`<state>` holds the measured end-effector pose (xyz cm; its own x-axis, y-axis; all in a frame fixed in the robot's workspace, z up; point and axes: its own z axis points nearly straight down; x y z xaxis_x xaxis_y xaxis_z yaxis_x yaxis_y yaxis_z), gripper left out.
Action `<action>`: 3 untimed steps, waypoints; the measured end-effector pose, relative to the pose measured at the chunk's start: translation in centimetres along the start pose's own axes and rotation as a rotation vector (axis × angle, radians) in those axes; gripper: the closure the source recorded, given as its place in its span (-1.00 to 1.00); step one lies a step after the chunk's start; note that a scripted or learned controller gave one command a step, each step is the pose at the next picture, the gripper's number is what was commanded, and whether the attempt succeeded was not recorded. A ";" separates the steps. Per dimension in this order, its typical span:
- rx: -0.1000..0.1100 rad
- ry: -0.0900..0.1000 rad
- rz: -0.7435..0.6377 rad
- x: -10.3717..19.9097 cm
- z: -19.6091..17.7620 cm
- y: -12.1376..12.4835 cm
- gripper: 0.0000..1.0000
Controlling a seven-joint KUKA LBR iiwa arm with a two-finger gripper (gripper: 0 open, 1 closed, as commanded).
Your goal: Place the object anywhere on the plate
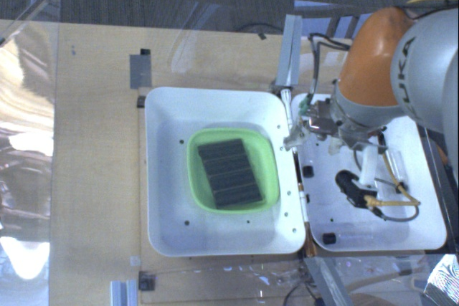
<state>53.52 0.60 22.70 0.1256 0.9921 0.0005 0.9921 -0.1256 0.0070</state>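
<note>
Since the dark ridged block [229,173] lies flat inside the green plate [195,154], slightly askew but fully within its rim, the placing looks done, and the step in hand is probably just getting the arm away cleanly. The plate sits in the left bin [165,125], nearer its right wall than its left. The gripper [305,127] hangs at the divider between the two bins, near the plate's right rim and apart from the block, with nothing seen held in it; whether it is open or closed I cannot tell, the wrist hides too much. The grey arm with its orange band [373,57] fills the air over the right bin [423,226].

To do it well: lift straight up first, then pull away to the right, so nothing clips the bin walls or nudges the plate. Tight spots are the raised divider and the upright metal post [290,46] just behind the gripper. Open room lies upward and over the right bin's floor, which holds only a small dark bit [328,238] near the front rim. Left bin has white floor free all round the plate, widest at the left and front
</note>
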 end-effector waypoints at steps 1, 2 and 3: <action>0.004 0.002 0.005 6.9 1.8 -2.5 -1.00; 0.002 0.000 -0.078 1.7 3.1 0.8 -1.00; 0.002 0.000 -0.107 -5.1 3.8 -0.5 -1.00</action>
<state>52.40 -4.44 18.89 0.0189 0.9998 -0.0003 0.9998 -0.0189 0.0047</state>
